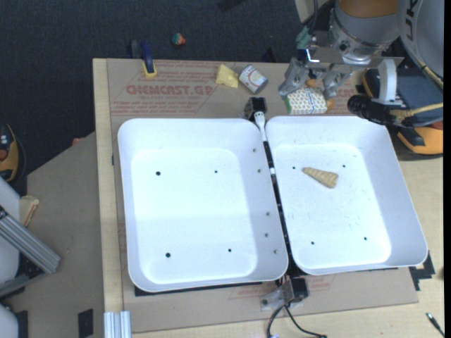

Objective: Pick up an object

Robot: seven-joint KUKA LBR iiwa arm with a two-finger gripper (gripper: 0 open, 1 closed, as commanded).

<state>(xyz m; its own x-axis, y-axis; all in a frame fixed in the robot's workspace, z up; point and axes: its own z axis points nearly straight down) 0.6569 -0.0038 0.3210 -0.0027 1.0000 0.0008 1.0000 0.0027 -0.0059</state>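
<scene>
Dark carpet surrounds the desk (113, 273), which carries two white bins side by side. Inside the right bin (384, 241) lies a tan cone (320, 177), near its far wall; the left bin (141, 259) shows bare white floor. Beyond the right bin, the gripper (310, 84) hovers with fingers (290, 82) spread open over a small patterned packet (307, 102).
</scene>
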